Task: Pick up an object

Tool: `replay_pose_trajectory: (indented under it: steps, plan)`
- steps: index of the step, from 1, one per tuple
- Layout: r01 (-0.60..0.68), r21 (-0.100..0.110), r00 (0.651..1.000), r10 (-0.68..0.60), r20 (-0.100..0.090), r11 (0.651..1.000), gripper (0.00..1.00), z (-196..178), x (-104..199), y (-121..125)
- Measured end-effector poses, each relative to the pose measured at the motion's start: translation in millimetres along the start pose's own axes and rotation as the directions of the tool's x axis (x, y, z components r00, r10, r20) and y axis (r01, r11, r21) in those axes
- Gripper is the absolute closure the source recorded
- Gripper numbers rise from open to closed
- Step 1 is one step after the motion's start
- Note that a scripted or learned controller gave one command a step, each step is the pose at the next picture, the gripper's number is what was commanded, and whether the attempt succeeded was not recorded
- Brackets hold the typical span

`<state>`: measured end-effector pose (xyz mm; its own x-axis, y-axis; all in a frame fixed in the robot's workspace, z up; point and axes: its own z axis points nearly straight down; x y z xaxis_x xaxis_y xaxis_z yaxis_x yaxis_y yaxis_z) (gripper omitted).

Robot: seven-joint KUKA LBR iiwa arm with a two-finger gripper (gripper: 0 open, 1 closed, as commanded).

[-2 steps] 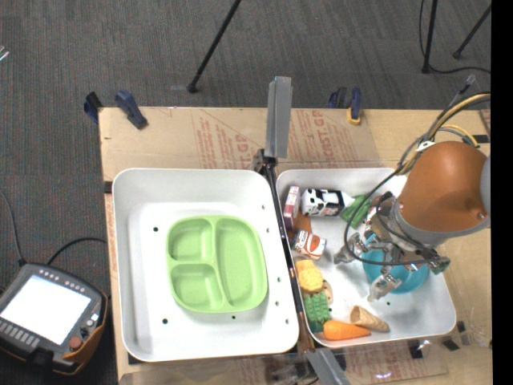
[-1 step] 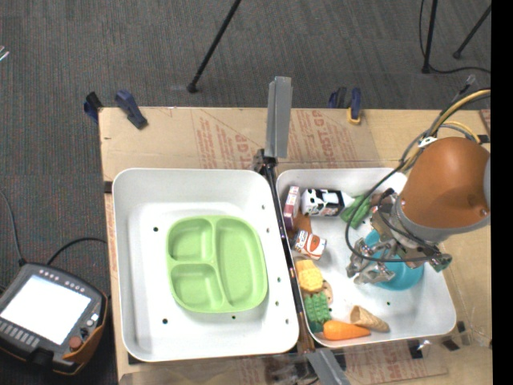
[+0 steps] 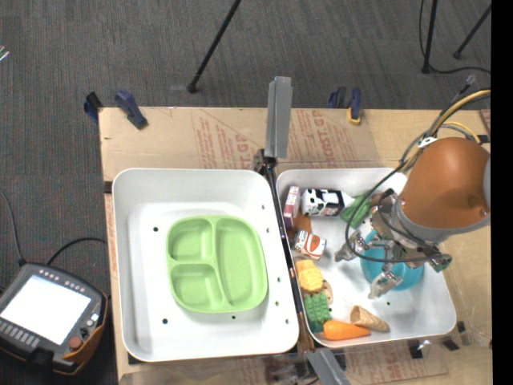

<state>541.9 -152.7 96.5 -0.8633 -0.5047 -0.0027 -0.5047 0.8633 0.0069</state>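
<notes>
Grey two-finger gripper (image 3: 390,257) hangs low in the right white bin (image 3: 437,315), right over a teal round object (image 3: 398,276), likely lining up a grasp; grip state unclear.

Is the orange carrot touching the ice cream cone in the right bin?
Cannot tell. In the camera view the carrot lies just below-left of the ice cream cone; their edges look very close, but no clear gap or contact is visible.

The arm (image 3: 445,184) shows a rounded orange band over grey metal, with black and yellow cables looping off it. The hand (image 3: 385,267) is bare grey metal linkage.
</notes>
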Motion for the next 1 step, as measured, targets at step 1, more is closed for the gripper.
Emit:
replay_pose_trajectory:
  steps: [1]
  plan:
    - [-0.057, 0.004, 0.998, 0.057, -0.002, 0.998, 0.00, 9.8, 4.5, 15.6]
